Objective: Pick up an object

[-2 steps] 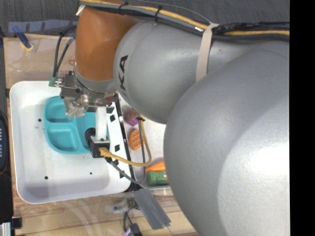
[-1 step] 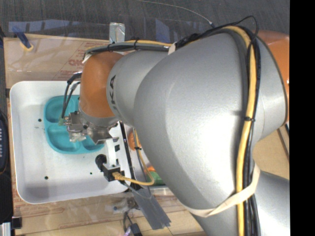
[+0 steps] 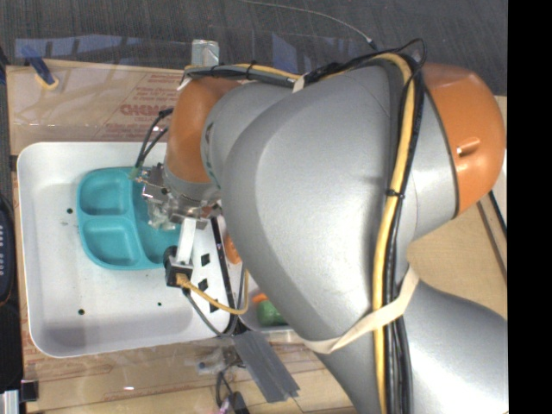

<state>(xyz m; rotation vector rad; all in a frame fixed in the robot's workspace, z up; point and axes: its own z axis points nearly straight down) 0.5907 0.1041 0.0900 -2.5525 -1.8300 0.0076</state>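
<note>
One shallow white plastic bin (image 3: 52,317) takes up the left of the camera view. It rests on a brown cardboard sheet with red printing (image 3: 103,93), which seems to be there to protect the bench. Inside the bin, toward its upper middle, a teal plastic tray with divided compartments (image 3: 108,218) lies flat with its open side up. This tray is the likeliest thing to be picked, since it is the one large item within reach. Its low rim and dividers give a two-finger tool a thin edge to pinch, which probably explains why the approach is at the tray's right edge and not over its middle. The gripper (image 3: 166,210) sits over that right edge, touching it or just above it. The wrist hardware hides the tips, so I cannot tell whether the gripper is open, closed or gripping the rim, and nothing shows the tray lifted off the bin floor. A yellow cable (image 3: 211,300) loops down beside the tool, left slack, I judge, so the wrist can turn freely. Above the tool is the orange band (image 3: 191,136), and from it the bulky grey arm (image 3: 319,214) reaches in from the right, covering most of that side. Past the bin's right wall, a small orange object (image 3: 257,300) and a small green object (image 3: 272,313) peek out beneath the arm, too hidden to identify.
</note>
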